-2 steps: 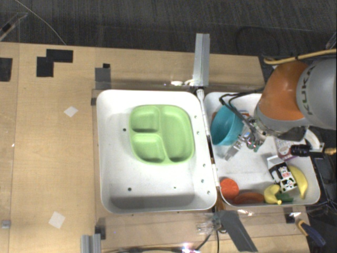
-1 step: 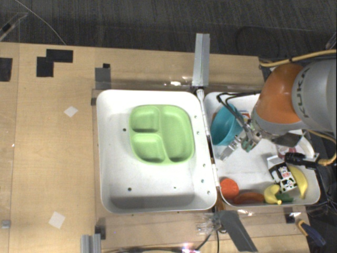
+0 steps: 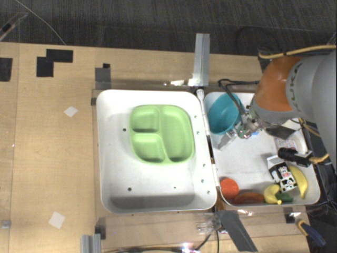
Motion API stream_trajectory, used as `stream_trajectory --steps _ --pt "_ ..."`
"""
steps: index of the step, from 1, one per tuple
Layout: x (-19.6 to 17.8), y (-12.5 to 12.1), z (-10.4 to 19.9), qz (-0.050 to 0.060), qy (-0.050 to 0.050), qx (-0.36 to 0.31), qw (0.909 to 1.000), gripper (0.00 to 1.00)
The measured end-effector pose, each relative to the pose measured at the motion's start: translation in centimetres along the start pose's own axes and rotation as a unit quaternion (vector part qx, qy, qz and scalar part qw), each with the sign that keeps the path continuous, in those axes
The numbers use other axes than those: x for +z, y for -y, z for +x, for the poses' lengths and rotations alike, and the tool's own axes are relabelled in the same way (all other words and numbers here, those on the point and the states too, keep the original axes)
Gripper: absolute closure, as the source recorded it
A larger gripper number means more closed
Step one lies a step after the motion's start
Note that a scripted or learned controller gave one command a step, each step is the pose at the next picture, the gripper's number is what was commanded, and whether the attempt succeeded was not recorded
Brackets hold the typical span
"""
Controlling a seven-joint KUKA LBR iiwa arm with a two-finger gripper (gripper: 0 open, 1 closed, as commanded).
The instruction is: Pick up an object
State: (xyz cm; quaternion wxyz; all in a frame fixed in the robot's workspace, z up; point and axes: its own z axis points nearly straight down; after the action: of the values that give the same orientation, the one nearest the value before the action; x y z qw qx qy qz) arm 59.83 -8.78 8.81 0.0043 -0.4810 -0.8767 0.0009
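Near edge of right bin [image 3: 310, 196]: orange ball [image 3: 228, 185] beside a reddish-brown item [image 3: 250, 197], then yellow banana [image 3: 300, 181] around a small black-and-white box [image 3: 283, 176] toward the near right corner. Left bin [image 3: 105, 141]: green divided plate [image 3: 160, 133] at centre, alone. Far left corner of right bin: teal cup [image 3: 222, 113] lying tilted, claw [image 3: 237, 132] touching its rim; finger state cannot be told. Arm [image 3: 295, 88] above far right.

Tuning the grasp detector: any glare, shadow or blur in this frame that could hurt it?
Camera view: soft overhead light, mild glare on the left bin's white rim; soft shadow along its near wall below the green tray. The gripper by the teal cup looks slightly blurred; small items in the right bin's near corner are hard to resolve.
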Motion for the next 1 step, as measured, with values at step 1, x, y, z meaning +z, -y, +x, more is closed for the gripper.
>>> stream_trajectory --steps 1 --pt "0.1 0.32 -1.55 0.01 -0.003 0.127 0.9918 0.0"
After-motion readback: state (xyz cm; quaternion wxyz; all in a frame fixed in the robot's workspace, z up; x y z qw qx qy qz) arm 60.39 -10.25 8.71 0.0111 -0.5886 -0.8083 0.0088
